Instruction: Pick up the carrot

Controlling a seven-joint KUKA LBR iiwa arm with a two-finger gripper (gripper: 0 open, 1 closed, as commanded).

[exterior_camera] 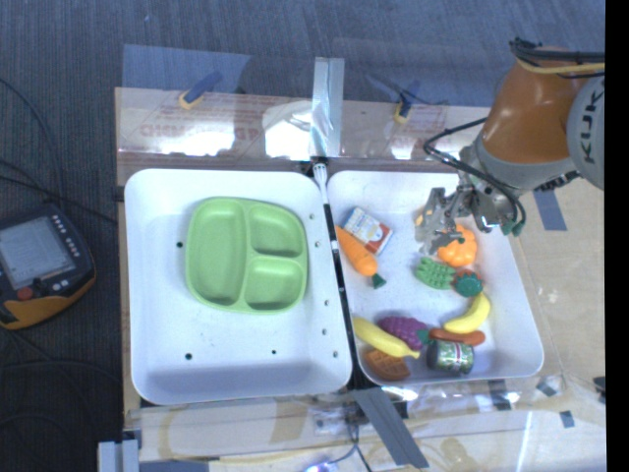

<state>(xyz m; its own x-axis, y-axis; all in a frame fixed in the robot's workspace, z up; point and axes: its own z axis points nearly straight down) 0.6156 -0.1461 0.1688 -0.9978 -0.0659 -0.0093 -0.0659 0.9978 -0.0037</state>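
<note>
The carrot (358,255) lies in the right bin (526,308), tight against the bin's left wall beside the divider between the two bins, its orange body slanting from the upper left down to a small green stem at the lower right. That spot matters: with the wall touching or nearly touching one side, a grasp from above probably needs the fingers set along the carrot's long sides with little room on the wall side. The gripper (439,226) sits in the upper right part of the same bin, just over an orange pumpkin-like toy (458,250) and a green ridged toy (430,272), well apart from the carrot; whether its claw is spread or pressed together cannot be told at this size, and nothing is seen pinched in it. Just beside the carrot's upper end rests a small carton (367,227), red and white with printing too small to read. Lower in the bin lie two bananas, a bunch of purple grapes (403,327) and a can (451,356) whose label is illegible. The left bin (157,352) holds a green divided plate (246,254). Black letters on the arm (536,116) near the right edge are cut off and read only in part.
</note>
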